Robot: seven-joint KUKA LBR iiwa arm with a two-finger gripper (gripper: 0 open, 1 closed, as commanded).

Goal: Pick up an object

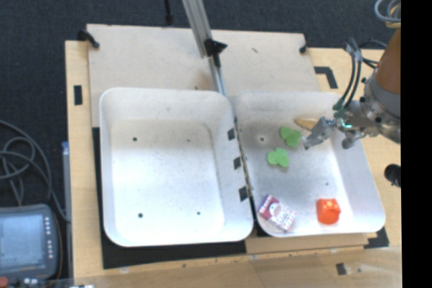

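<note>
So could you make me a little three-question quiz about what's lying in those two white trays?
1. True or false: the orange object lies in the left bin.
2. Multiple choice: which thing lies closest to the gripper? A) the red and white packet B) the upper green piece C) the orange object
3. Fill in: the two green pieces, upper and lower, lie in the ___ bin.

Key: 1. false, it lies in the right bin, near the front. 2. B. 3. right.
</note>
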